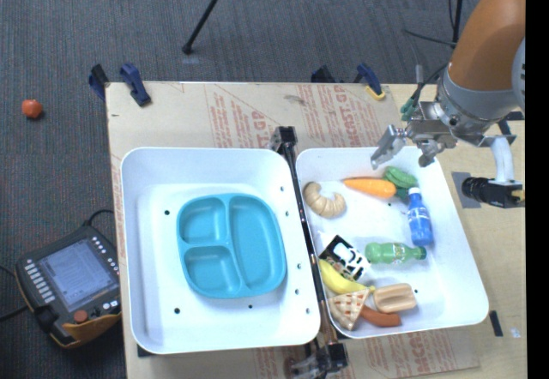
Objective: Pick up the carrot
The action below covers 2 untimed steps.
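The left white bin [146, 197] holds a blue divided tray [230, 245]. The right white bin [459, 270] holds the toy foods. The gripper [406, 151] hangs over the far edge of the right bin, fingers spread open and holding nothing. The carrot [371, 187] lies just below it, beside a croissant [325, 199].

Even, diffuse overhead light, moderately bright. White bins [141, 197] near blown out, soft faint shadows under items. Slight overall softness, low resolution; dark floor [86, 9] noisy.
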{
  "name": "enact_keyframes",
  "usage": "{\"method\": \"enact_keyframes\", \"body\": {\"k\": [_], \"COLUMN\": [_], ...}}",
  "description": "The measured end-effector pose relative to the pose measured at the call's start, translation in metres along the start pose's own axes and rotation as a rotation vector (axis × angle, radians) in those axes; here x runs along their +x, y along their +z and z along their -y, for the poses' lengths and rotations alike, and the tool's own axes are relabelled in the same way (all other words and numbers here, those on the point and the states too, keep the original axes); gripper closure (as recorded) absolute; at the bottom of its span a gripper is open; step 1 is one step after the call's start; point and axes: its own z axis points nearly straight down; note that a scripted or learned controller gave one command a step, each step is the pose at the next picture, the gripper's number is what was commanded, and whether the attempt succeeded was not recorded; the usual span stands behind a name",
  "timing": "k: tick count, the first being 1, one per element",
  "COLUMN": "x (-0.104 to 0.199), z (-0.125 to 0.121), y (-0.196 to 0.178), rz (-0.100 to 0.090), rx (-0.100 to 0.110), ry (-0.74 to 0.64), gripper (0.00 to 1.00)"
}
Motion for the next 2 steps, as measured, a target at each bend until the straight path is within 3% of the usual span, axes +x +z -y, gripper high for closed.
{"method": "enact_keyframes", "body": {"k": [1, 2], "x": [0.022, -0.037], "z": [-0.024, -0.024], "y": [0.179, 0.179], "rz": [0.001, -0.016], "rx": [0.0, 0.01], "ry": [-0.117, -0.182], "gripper": [0.0, 0.0]}}
